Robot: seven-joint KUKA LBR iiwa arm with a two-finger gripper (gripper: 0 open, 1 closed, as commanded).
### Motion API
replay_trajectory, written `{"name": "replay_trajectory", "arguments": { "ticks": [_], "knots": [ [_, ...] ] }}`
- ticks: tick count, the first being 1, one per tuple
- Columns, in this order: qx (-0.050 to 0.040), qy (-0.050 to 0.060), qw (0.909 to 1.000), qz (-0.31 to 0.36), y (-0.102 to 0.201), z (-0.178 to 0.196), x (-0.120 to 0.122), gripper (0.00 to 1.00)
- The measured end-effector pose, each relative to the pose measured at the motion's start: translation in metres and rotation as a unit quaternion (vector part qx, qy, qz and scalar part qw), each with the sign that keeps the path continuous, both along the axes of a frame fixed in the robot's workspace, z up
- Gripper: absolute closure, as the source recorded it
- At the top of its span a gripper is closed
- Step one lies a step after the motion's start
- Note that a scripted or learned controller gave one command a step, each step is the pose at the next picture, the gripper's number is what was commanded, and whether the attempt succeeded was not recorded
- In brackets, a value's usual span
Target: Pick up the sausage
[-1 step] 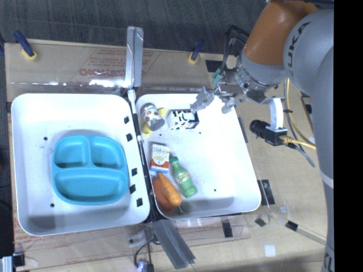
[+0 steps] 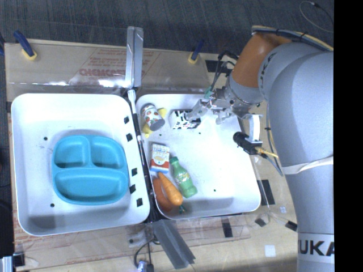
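Note:
The sausage, an orange-brown stubby piece, lies at the front left corner of the right bin, against the left wall. A green bottle lies right beside it. My gripper is at the back of the same bin, well away from the sausage, low over a small black-and-white patterned object. I see nothing of the sausage in the gripper.
A small printed can and a yellow item sit at the right bin's back left. A red-and-white carton lies above the bottle. The left bin holds a blue divided tray. The arm's grey body fills the right side.

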State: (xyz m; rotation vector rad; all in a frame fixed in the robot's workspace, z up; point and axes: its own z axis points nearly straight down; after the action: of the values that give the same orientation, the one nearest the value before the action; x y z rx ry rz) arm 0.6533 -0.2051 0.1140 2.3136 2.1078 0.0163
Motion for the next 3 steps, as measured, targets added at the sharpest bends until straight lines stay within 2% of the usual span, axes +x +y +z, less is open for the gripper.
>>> {"name": "replay_trajectory", "arguments": {
  "ticks": [1,2,3],
  "knots": [
    [0.0015,0.011,0.9956,0.094,0.009,-0.025,-0.069,0.0],
    [0.0009,0.012,0.9894,0.144,0.024,-0.021,0.003,0.0],
    [0.0008,0.011,0.9923,0.124,-0.004,-0.018,0.002,0.0]
  ]
}}
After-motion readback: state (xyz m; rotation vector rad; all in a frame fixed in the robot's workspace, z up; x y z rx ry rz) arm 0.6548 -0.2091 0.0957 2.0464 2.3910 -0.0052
